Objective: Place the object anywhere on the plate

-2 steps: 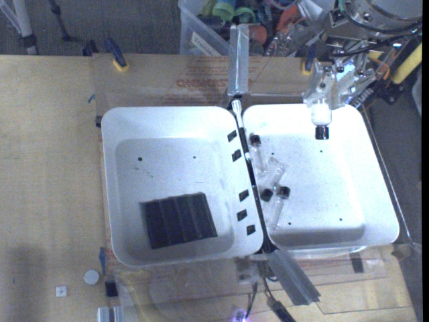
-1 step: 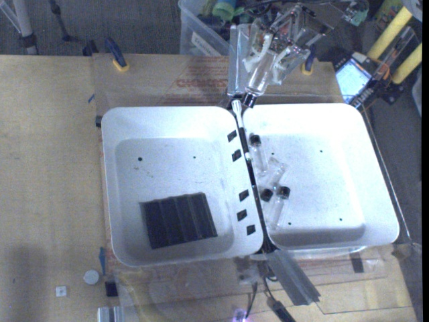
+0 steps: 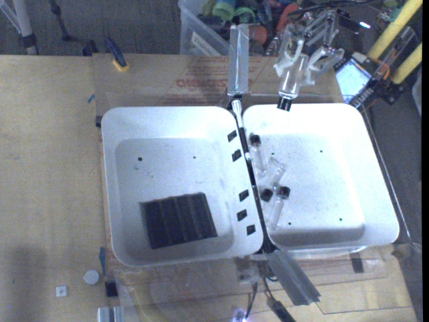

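The desk [image 3: 47, 146] is the biggest thing, a pale wooden surface that spreads below my gripper and far to the side away from my arm. On it are the two white bins, touching each other along one edge. The right bin [image 3: 315, 113] is the nearer one; its far rim lies just under my gripper. The left bin [image 3: 167, 116] is beyond it, further from my arm.

The black plate [image 3: 178, 220] lies flat on the floor of the left bin, in the corner near the camera. It is ribbed and rectangular, and it is well apart from my gripper, across the shared edge of the bins.

Behind my gripper, off the bins, a clear storage box [image 3: 201, 19] stands full of coloured things. A metal bar [image 3: 238, 59] stands upright just beside my gripper, at the far end of the line where the bins meet.

My gripper [image 3: 298, 69] hangs above the far rim of the right bin, near the corner at the shared edge. Its pale fingers [image 3: 283, 62] are closed to a narrow gap on the upper end of a clear tube [image 3: 289, 87]. The tube hangs down from them, slightly tilted, and its black cap [image 3: 284, 103] points to the rim below. It is in the air and touches no bin.

Some more clear tubes [image 3: 271, 176] with black caps lie in the right bin, below my gripper and close to the shared edge. A row of small black squares [image 3: 236, 155] runs along that edge.
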